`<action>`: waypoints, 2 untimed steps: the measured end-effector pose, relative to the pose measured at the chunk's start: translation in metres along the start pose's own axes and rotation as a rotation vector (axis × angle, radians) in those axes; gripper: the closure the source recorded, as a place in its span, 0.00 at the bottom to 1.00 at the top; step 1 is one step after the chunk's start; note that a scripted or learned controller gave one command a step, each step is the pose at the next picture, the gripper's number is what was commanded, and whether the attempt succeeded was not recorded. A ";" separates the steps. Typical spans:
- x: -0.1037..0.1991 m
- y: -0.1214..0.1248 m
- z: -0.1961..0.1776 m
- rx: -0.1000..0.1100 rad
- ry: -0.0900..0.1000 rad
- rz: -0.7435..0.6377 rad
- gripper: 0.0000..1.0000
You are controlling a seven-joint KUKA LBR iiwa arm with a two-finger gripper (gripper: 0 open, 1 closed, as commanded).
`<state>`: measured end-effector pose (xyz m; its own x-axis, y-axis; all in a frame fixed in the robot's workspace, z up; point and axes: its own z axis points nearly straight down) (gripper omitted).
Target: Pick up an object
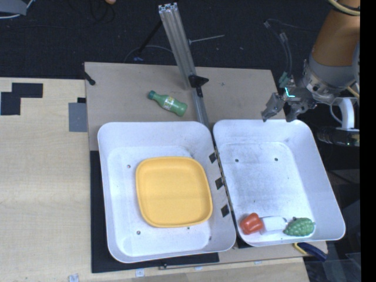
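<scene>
Jaws [280, 111] seemingly parted, nothing between, above right bin [320, 157].

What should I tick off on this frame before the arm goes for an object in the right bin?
1. Objects available: red pepper, white piece and green bunch lie along the right bin's near edge: ok.
2. End effector above the bin's far rim, away from them: ok.
3. Nothing between its fingers: ok.
4. Targets well spaced: not ok, they lie close together.
5. Yellow plate sits in the left bin, out of the way: ok.
</scene>
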<state>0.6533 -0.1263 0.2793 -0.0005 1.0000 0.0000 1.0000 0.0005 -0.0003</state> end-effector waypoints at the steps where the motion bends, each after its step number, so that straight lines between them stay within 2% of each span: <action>1: 0.000 0.000 0.000 0.000 0.000 0.000 0.00; 2: -0.006 -0.008 0.058 0.005 0.001 0.000 0.00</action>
<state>0.6457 -0.1320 0.2217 -0.0003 1.0000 0.0006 1.0000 0.0003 -0.0054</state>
